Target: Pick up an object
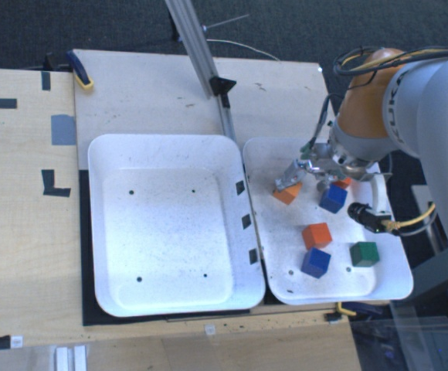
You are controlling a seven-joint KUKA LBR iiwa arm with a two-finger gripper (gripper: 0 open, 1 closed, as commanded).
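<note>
Camera view shows the hand point(301, 175) low in the right bin point(394, 284) — whether spread or pinching cannot be told — just beside an orange block point(286, 194). Grasp stage, apparently; next comes a clean lift.

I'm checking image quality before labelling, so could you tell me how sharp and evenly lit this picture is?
Camera view: slightly soft throughout; lighting even, with faint shadows under the blocks in the right bin; the left bin looks bright, almost washed out; no motion blur on the gripper.
</note>
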